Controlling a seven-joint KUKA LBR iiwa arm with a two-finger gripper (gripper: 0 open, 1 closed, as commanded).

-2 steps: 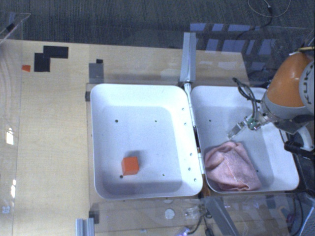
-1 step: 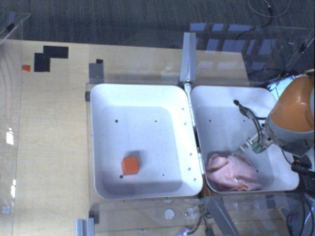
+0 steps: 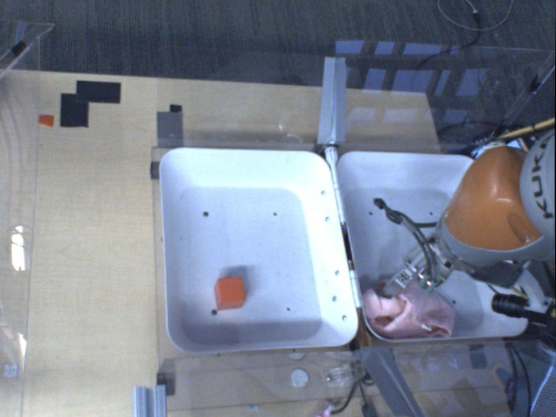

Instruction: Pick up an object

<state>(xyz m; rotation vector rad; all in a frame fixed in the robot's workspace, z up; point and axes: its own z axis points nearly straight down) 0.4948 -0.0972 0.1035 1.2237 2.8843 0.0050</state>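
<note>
I see the desk [image 3: 95, 233] carrying two white bins side by side. In the left bin [image 3: 248, 172] an orange block [image 3: 230, 293] sits near the front, alone. In the right bin [image 3: 408, 181] the arm [image 3: 499, 202] reaches down toward the front left corner, its gripper [image 3: 415, 278] just above a crumpled pink cloth [image 3: 408, 314]. I cannot tell how the jaws stand.

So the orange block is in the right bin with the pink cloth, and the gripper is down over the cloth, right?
Not quite. The camera view shows the orange block in the left bin, alone. The pink cloth is in the right bin, and the gripper is down over it.
</note>
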